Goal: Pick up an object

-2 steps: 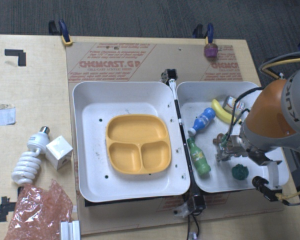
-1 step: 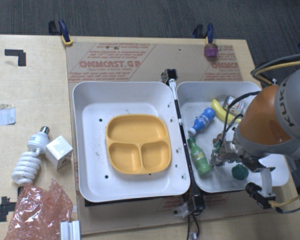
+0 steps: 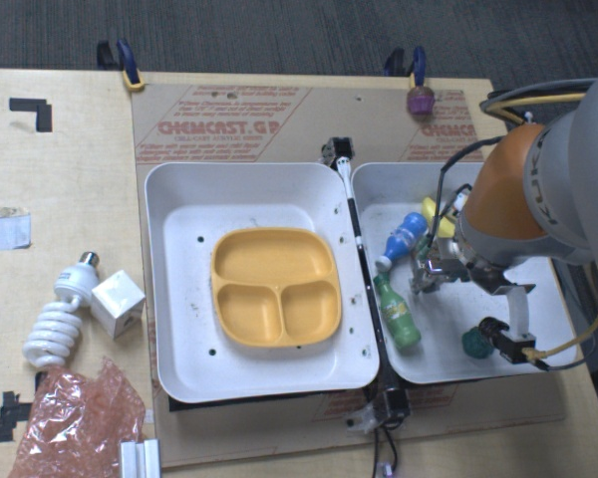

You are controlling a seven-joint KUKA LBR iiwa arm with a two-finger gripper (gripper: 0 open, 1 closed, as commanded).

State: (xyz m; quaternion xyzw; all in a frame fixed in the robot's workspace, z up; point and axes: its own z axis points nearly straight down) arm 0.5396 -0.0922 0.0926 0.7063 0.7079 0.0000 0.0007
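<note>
In the right bin (image 3: 379, 182) lie a green bottle (image 3: 396, 314) along the left wall, a blue bottle with a white cap (image 3: 403, 238) beyond it, a yellow piece (image 3: 436, 216) half hidden by the arm, and a dark teal object (image 3: 476, 343) near the front. My gripper (image 3: 431, 273) hangs low over the middle of this bin, just right of the two bottles. The wrist and its orange band cover most of it.
The left bin (image 3: 169, 267) holds a yellow divided plate (image 3: 276, 287). On the bench at the left lie a spiral light bulb (image 3: 60, 317), a white cube (image 3: 118, 302) and a crumpled pink bag (image 3: 75, 426). A purple object (image 3: 421, 99) sits behind the bins.
</note>
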